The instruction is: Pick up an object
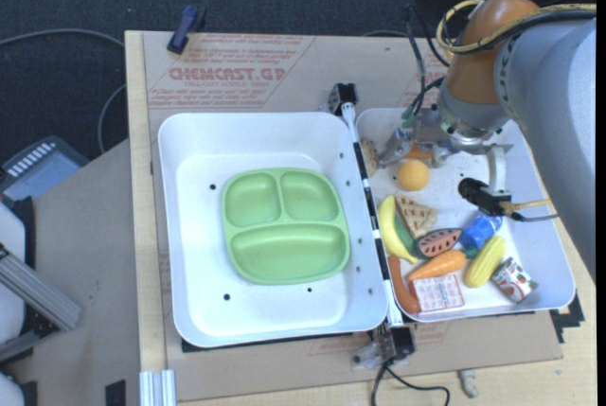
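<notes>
My hand (428, 141): low over the far end of the right bin (554, 276), at the end of my grey arm (559, 82) with its orange band. Whether it is spread or closed I cannot tell; my wrist covers it, and I see nothing held.
Nearest thing: the orange ball (413, 174), just beside my hand, on the bin floor near the far left corner.
How the ball should handle: I judge it light, hard plastic, smooth and round, so it is apt to roll or squirt out of a pinch. I would take it across its widest part, squarely from above.
Other candidates: the banana (390, 229), the pizza slice (414, 213), the carrot (437, 264), the corn cob (485, 260), the blue bottle (480, 230) and the small can (512, 281), packed close in the near half, several touching.
How those should handle: all look like light, stiff toy food. The carrot and corn offer narrow bodies to grip across; crowding leaves little room beside them.
Left bin (180, 205): holds a green divided plate (284, 226), flat and awkward to pinch.
Bench (227, 73): carries both bins side by side.
</notes>
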Action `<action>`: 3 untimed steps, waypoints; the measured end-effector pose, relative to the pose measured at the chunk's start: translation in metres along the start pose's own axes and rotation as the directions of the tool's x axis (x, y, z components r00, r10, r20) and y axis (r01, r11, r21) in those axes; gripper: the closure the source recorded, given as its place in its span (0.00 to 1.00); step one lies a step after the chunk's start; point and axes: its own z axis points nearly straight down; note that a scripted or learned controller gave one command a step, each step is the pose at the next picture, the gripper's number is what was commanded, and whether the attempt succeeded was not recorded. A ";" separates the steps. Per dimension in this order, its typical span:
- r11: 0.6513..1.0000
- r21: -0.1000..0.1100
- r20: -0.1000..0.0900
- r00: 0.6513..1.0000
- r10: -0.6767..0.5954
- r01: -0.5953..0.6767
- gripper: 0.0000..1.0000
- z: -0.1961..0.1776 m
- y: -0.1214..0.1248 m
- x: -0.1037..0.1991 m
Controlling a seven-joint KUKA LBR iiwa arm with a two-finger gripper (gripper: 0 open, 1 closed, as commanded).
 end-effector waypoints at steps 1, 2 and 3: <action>1.000 0.000 0.002 1.000 -0.001 0.001 1.00 -0.010 0.000 0.000; 1.000 -0.009 0.001 1.000 -0.002 0.002 1.00 -0.102 -0.013 0.007; 1.000 -0.007 0.001 1.000 -0.002 0.002 0.00 -0.101 -0.014 0.007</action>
